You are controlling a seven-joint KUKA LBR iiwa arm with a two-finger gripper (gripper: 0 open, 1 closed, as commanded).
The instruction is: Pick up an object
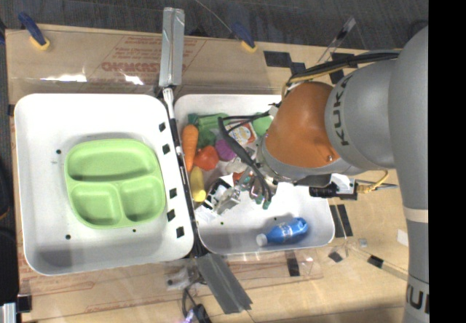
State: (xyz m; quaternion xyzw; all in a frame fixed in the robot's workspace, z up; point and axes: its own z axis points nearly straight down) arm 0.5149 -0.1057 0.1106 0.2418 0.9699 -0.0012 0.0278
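Camera view looks down on the surface [65, 45], which carries two white bins side by side. The left bin [36, 169] holds a green divided tray [113, 182] near its centre. The arm [349, 121] reaches in from three o'clock over the right bin [320, 230], its orange band [302, 129] hanging above that bin's middle. The claw [244, 189] sits low among the clutter at the bin's centre; whether it is wide, narrow or holding something cannot be told, as wires and parts blur together there. Toward ten o'clock from the claw lie an orange carrot [189, 143], a red object [206, 158] and a yellow object [196, 183]. A blue bottle [285, 231] lies at the bin's six o'clock, well apart from the claw.
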